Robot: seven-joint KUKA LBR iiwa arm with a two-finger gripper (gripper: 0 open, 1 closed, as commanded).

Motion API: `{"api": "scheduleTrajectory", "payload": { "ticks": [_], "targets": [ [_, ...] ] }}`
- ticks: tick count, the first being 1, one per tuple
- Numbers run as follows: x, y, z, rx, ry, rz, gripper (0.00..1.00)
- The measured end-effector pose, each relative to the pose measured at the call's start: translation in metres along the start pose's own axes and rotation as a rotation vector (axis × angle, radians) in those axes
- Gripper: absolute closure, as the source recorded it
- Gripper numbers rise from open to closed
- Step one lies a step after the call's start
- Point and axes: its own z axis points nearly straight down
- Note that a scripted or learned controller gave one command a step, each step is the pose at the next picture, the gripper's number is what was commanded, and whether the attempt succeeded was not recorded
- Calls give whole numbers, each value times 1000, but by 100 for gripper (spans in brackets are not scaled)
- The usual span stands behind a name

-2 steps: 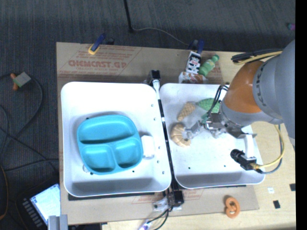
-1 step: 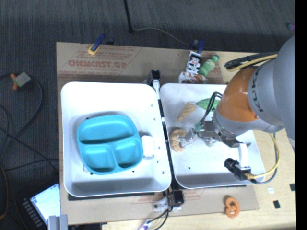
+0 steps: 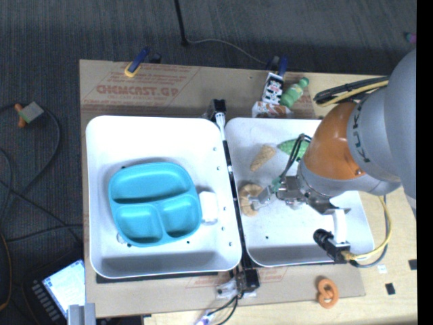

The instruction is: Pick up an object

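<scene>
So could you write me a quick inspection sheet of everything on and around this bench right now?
Surface: brown bench board bearing a left white bin and a right white bin.
Job's things: tan lump, another tan piece and a green item in the right bin.
Clutter: blue divided tray in the left bin; orange ring on the board.
Grippers: tool low over the right bin, beside the tan piece; grip state unclear.
Cables: black cable on the floor; yellow cable by the arm.
Surroundings: dark carpet.
</scene>
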Motion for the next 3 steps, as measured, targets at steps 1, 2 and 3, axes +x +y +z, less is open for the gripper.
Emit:
{"api": "scheduleTrajectory", "payload": {
  "ticks": [1, 2, 3],
  "targets": [
    [-6, -3, 0, 1, 4, -3, 0],
    [-8, -3, -10, 0, 1, -1, 100],
    [-24, 128, 3, 7, 4, -5, 100]
  ]
}}
